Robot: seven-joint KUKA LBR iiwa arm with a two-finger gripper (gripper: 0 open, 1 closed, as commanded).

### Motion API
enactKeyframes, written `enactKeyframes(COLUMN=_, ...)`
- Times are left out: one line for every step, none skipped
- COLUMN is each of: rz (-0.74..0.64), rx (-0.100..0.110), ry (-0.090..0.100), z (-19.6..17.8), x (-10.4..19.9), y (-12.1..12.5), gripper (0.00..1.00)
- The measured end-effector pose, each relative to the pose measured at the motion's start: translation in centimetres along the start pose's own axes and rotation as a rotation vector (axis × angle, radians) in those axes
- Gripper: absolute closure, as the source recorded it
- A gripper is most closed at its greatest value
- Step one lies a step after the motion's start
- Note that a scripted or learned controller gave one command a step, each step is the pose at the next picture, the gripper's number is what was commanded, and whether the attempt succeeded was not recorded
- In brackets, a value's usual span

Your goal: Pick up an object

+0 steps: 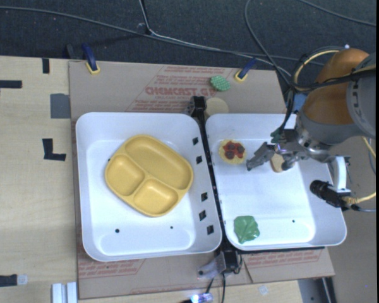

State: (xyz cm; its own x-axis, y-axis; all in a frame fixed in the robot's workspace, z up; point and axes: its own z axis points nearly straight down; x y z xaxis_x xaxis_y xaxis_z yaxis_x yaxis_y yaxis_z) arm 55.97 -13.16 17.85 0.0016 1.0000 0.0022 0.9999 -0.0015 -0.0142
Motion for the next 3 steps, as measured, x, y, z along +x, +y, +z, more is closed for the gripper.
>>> enactKeyframes(rz=-0.003, rx=-0.012, ry=-0.002, z=-0.6, x=0.0, y=0.3, gripper=0.00)
enactKeyframes(rz=-0.002, rx=-0.007, ry=-0.002, z=4.9, x=-0.2, y=-0.7, gripper=0.00)
enactKeyframes(rz=-0.003, rx=-0.014, ry=-0.004, z=9.6, x=-0.2, y=-0.7, gripper=0.00)
